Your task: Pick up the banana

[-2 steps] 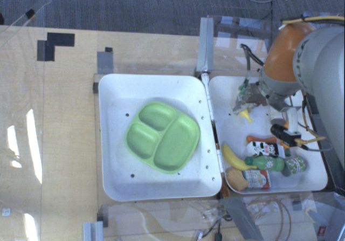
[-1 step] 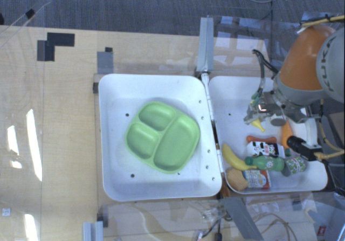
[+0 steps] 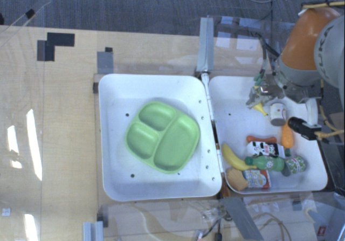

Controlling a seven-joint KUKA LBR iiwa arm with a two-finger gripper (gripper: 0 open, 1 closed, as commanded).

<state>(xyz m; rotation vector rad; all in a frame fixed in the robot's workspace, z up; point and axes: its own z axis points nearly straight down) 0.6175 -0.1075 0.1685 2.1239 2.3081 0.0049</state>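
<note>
The banana (image 3: 233,157) is yellow and lies in the right bin (image 3: 232,102), near that bin's left wall and front corner, slanting from upper left to lower right. My gripper (image 3: 257,97) hangs over the back half of the same bin, well behind and to the right of the banana and apart from it. A small yellow piece (image 3: 261,109) sits just below the gripper.
Crowded around the banana are a brown roll (image 3: 236,179), a printed packet (image 3: 258,179), a green bottle (image 3: 268,163), a red and white carton (image 3: 264,148), a can (image 3: 295,165), an orange carrot (image 3: 288,136) and a white cup (image 3: 277,111). A green divided plate (image 3: 163,136) lies in the left bin (image 3: 116,180).
</note>
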